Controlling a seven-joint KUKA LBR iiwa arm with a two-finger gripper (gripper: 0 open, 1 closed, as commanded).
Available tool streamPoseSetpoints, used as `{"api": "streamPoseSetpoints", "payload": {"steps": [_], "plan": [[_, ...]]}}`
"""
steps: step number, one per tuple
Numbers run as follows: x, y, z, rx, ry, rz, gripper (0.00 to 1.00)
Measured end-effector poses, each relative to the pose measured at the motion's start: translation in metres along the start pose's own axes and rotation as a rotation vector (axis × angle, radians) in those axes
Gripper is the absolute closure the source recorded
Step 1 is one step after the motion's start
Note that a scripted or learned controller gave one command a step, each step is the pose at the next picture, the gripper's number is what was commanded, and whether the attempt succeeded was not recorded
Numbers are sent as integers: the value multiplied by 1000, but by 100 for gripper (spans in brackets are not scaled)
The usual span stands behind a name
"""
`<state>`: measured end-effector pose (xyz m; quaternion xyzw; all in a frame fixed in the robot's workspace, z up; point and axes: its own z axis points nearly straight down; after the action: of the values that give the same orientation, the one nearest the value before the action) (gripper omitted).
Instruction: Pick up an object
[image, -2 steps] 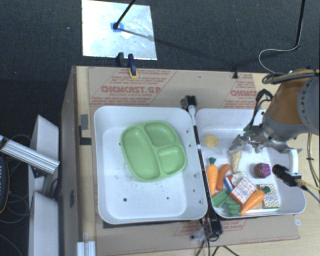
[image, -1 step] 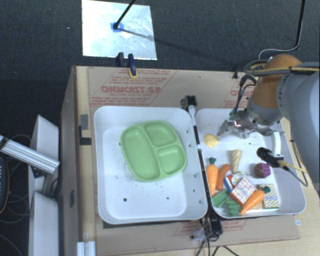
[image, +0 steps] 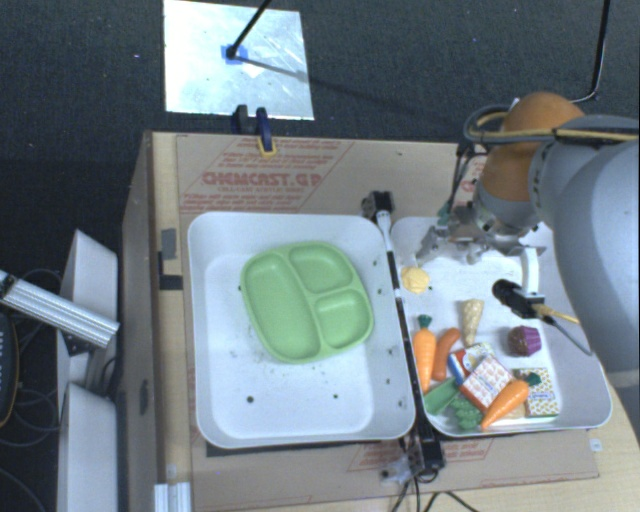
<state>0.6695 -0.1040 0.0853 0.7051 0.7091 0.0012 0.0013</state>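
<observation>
The pincer (image: 462, 243) hangs over the far end of the right bin (image: 590, 400); whether it is spread or pressed together cannot be told. The nearest candidate, a small yellow object (image: 415, 279), lies just left of and nearer the camera than the pincer, beside the bin's left wall. Carrots (image: 425, 352) lie farther toward the camera.

My arm (image: 590, 200) is grey with an orange band (image: 525, 140). Both bins (image: 215, 400) are white; a pale green divided plate (image: 305, 300) lies in one. At five o'clock sit orange carrots (image: 425, 355) and a purple piece (image: 524, 341).
</observation>
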Motion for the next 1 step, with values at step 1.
{"api": "streamPoseSetpoints", "payload": {"steps": [1], "plan": [[3, 0, 0, 1, -1, 0, 0]]}}
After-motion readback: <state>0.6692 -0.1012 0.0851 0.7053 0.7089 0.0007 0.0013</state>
